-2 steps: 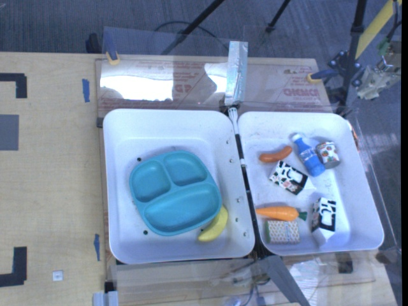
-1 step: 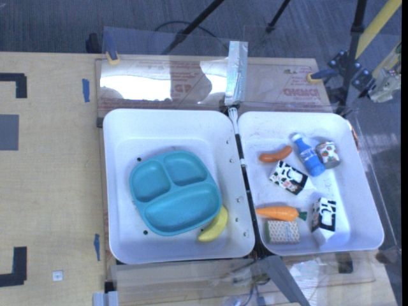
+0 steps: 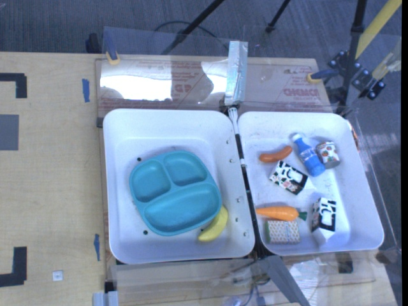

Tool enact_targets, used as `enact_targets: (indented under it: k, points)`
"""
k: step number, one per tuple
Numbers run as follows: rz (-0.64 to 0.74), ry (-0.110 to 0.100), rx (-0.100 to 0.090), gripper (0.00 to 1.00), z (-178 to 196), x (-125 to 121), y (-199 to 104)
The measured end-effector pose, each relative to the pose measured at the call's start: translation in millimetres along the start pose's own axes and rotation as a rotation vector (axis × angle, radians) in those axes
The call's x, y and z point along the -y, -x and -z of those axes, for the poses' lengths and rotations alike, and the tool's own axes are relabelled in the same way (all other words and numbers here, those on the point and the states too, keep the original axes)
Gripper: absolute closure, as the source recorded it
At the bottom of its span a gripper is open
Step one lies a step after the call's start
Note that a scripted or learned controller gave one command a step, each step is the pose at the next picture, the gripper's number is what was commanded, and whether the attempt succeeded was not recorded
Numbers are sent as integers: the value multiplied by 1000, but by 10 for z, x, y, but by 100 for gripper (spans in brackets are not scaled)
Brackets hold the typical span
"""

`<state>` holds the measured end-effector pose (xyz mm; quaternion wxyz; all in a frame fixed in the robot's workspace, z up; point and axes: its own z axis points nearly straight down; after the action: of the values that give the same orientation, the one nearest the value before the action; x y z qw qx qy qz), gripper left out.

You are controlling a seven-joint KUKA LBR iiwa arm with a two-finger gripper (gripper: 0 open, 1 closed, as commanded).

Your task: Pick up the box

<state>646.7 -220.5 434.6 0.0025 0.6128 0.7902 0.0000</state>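
Lying askew near the middle of the right shallow white plastic bin was the small black-and-white patterned cardboard box; its markings were too blurred to read. Just beyond it, on the far side, lay a smooth orange toy sausage. To the right of that lay a blue plastic bottle with a white cap and, touching it, a small rounded white item with red-brown patches. Nearer, an orange toy carrot with a green tip lay crosswise, and a tan, rough-textured block sat just beside it. A white carton with bold black markings rested at the near right.

The left shallow white plastic bin held a glossy teal three-compartment plate, with a yellow toy banana touching its near right edge.

Behind the bins on the pale wooden worktop, a brown cardboard sheet bore reddish print that could not be read. Whether the hand was wide or narrow could not be told.
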Motion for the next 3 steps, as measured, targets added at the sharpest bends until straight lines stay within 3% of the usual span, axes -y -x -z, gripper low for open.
enact_targets:
  k: [2,3]
  points:
    - [6,7,10,100,196,-55,-13]
    - [-118,-5,-4,100,-712,-64,34]
